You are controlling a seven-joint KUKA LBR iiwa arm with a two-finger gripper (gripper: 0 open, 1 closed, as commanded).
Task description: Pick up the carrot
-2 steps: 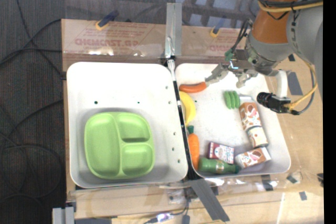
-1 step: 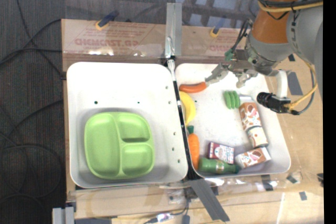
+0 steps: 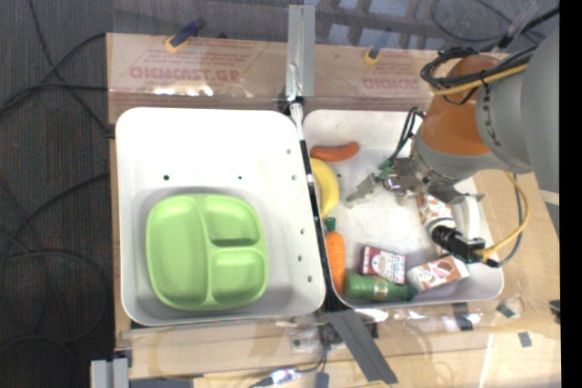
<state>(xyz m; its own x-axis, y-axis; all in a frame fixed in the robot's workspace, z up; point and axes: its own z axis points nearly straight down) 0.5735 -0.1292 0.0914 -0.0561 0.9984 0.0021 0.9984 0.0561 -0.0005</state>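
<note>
The bench [image 3: 136, 68] carries two shallow white bins side by side. The left bin [image 3: 182, 136] holds a green divided plate [image 3: 207, 250]. The right bin [image 3: 382, 123] holds the clutter, and the grey arm [image 3: 536, 104] with its orange band [image 3: 455, 118] reaches into it from the right.

The gripper [image 3: 377, 180] hangs low over the middle of the right bin, and whether its jaws are parted or closed I cannot tell — nothing visibly sits between them.

The carrot [image 3: 336, 257] lies along the right bin's left wall, green top toward the far end, its near tip touching or just beside a green bottle [image 3: 375, 288]. A banana [image 3: 326, 184] lies just beyond it along the same wall, with an orange-red sausage-shaped piece [image 3: 335, 152] further back. Two small cartons [image 3: 382, 263] sit near the front right.

The grasp is not yet begun, by my judgement. To do it well, the gripper should shift toward the wall and nearer the front, align across the carrot's width, and come down at mid-body — clear of the banana and the bottle, with the wall leaving little room for the outer finger.
</note>
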